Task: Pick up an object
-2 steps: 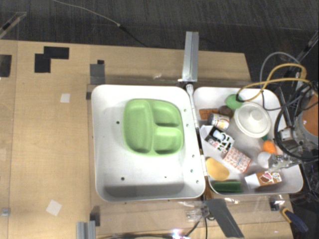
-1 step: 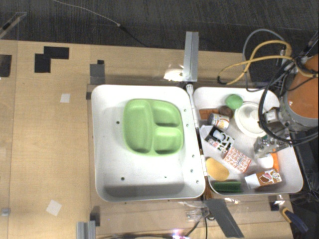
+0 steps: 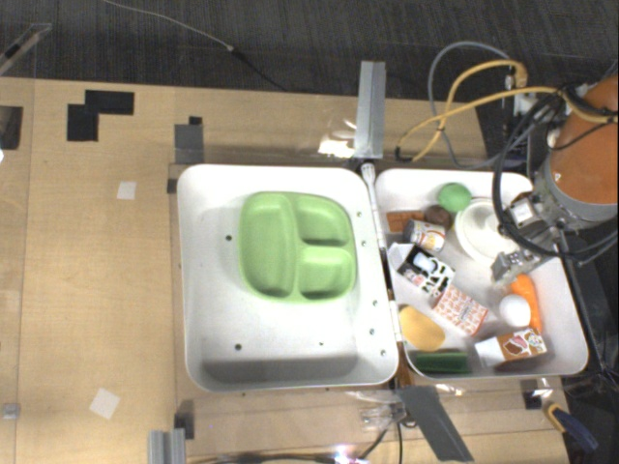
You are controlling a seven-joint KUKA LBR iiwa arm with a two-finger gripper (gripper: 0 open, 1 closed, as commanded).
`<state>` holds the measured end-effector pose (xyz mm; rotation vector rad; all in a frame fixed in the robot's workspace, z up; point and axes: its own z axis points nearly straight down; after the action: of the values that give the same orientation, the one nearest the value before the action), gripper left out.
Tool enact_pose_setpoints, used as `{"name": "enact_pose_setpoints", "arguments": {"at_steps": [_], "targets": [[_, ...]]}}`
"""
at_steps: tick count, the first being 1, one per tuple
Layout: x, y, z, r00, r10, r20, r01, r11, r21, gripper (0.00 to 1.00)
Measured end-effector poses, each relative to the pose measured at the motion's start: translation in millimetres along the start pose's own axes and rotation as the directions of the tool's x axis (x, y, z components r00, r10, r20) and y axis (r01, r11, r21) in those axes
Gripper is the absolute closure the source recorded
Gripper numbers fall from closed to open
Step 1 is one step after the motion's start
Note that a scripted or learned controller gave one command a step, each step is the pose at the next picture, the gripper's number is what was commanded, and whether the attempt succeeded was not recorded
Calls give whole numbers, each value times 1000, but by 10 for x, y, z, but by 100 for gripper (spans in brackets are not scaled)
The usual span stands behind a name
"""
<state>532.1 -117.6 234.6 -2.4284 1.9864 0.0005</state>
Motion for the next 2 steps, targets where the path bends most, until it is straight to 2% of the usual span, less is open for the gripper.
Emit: {"name": "enact_pose_setpoints", "arguments": {"at_steps": [1, 2], "targets": [[-378, 379, 341, 981, -192, 2, 192, 981, -3, 100], [-45, 122, 711, 917, -400, 3, 400, 917, -4, 100]]}}
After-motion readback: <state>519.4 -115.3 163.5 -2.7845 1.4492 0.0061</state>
